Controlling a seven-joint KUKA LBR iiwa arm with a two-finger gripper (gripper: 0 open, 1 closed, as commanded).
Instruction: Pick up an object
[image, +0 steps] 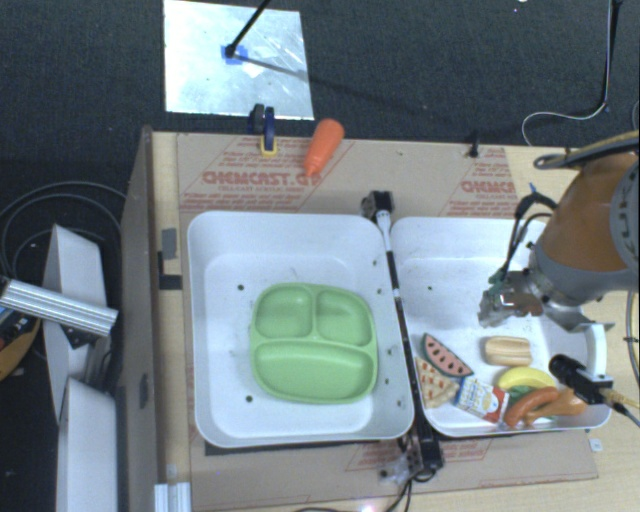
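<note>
My gripper (497, 305) hangs over the right bin (450, 255), near its middle right, just above and left of a tan bread roll (507, 350). Nothing shows between its fingers. Along the bin's front lie a watermelon slice (446, 355), a pizza slice (433, 382), a small white and blue carton (475, 396), a yellow banana (527, 378) and an orange-red carrot-like piece (540, 402). The arm's orange band (595, 215) enters from the right.
The left bin (225, 250) holds a green divided plate (314, 340). An orange toy carrot (322, 146) lies on the cardboard behind the bins, beside a blue and yellow clamp (264, 126). A black divider clamp (379, 206) sits between the bins.
</note>
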